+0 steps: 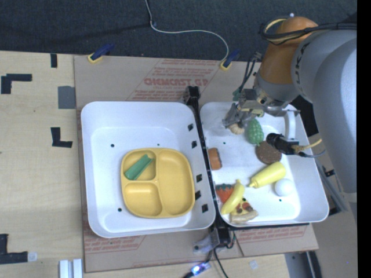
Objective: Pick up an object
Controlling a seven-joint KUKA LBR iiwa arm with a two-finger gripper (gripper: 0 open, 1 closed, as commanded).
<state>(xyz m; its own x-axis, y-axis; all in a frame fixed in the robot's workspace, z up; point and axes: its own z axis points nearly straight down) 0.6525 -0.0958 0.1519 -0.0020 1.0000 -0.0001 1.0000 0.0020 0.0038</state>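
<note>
The arm (324,80) comes in from the right, its broad grey body filling the upper right corner and cut off by the frame edge. The orange band (284,51) sits above the wrist, which points down and left into the far end of the right bin (307,213). The gripper (237,117) hangs low over that bin's upper left part, just above the floor, with cables looping round the wrist. The fingers are small, dark and blurred against the wrist hardware, so whether they are open or closed cannot be told, nor whether anything lies between them.

Just below the gripper is a small tan item (236,128), too small to identify. Right of it stands a green knobbly item (254,132), and touching that from below a brown round disc (268,153). A black part of the arm with a cable overlaps the disc's upper right edge. Nearer the front lie a yellow bottle (268,175), a white ball (283,187), a small brown block (215,158) near the left wall, and a cluster of a banana (233,199), something red and a pizza slice (243,213), overlapping so their outlines are hard to separate.

The left bin (98,132) holds a yellow divided plate (168,184) with a green piece (138,167) in its upper left compartment. Both bins rest on cardboard (156,80) on the desk (35,155).
</note>
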